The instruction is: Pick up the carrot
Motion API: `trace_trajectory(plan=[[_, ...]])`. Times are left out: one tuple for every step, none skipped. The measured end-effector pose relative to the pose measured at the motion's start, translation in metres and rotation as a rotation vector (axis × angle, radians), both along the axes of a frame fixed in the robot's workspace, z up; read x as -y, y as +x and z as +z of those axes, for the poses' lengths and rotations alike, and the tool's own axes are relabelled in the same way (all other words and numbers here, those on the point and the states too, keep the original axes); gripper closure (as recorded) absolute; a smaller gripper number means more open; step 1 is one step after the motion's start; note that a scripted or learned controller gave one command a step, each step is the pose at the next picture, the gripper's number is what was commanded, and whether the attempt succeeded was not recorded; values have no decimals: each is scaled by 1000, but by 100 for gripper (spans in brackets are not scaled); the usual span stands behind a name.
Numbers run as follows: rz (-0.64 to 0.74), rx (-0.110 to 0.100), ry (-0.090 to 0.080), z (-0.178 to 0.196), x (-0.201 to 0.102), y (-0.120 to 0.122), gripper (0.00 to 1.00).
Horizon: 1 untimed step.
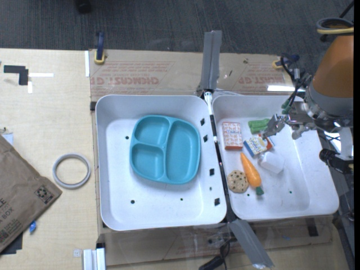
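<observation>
The carrot (251, 170) is orange with a small green stub at its near end. It lies flat in the right bin (315, 204), near the bin's left wall, slanting toward the front. My gripper (286, 129) hangs over the back of the right bin, up and to the right of the carrot and apart from it. Its fingers are spread open with bare bin floor between them.
A cookie (238, 181) touches the carrot's left side. A white block (271, 163), a colourful packet (257, 145), a pink-and-white box (232, 135) and a green item (259, 125) lie close behind it. The left bin (112, 207) holds a blue divided plate (166, 149). A tape ring (71, 170) lies on the bench.
</observation>
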<state>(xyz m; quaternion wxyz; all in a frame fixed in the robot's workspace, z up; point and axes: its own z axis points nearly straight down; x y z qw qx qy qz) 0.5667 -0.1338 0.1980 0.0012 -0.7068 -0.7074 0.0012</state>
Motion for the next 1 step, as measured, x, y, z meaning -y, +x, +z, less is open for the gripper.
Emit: trace_trajectory(plan=[[-6,2,-2,111,-18,-1,0]])
